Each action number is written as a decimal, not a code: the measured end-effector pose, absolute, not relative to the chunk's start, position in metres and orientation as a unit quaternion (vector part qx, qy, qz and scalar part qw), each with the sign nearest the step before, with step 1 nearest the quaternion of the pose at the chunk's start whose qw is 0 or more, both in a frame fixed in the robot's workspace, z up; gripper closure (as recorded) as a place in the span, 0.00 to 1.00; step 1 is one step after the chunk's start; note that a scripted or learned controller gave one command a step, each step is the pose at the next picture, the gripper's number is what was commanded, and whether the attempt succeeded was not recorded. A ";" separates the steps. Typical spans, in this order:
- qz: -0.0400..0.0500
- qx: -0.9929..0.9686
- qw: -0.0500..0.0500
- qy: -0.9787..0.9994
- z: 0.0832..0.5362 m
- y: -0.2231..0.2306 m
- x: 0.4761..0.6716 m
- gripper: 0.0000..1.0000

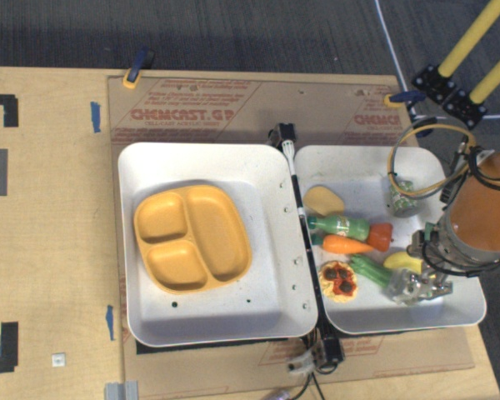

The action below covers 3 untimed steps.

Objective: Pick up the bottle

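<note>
The green bottle (339, 225) lies on its side in the right bin (362, 169), near that bin's left wall, pointing left to right. Just below it lies an orange carrot (347, 245). My gripper (418, 287) is low in the front right part of the same bin, to the right of and below the bottle and apart from it. It is beside a yellow toy (402, 262) and a green vegetable (369, 270). I see nothing of the bottle at the gripper. The arm's orange band (483, 215) hangs over the bin's right edge.
A tan potato-like piece (325, 198), a red piece (382, 237) and a small pizza slice (339, 279) share the right bin. The left bin (267, 298) holds a yellow divided plate (192, 238). Cables loop above the right bin's far right corner (412, 161).
</note>
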State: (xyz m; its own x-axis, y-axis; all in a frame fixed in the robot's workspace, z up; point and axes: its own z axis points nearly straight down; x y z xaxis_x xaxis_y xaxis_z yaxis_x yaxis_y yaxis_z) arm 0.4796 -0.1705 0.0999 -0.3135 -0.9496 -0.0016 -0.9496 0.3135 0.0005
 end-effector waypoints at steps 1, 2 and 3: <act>0.000 -0.719 0.002 0.695 0.141 -0.121 0.480 1.00; -0.003 -0.787 0.000 0.617 0.092 -0.189 0.483 1.00; 0.000 -0.858 0.001 0.513 0.102 -0.170 0.480 1.00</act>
State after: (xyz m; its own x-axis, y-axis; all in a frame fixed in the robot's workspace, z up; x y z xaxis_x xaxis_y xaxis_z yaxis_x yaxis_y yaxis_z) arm 0.4795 -0.1695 0.1018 0.4733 -0.8809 -0.0023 -0.8809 -0.4733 -0.0020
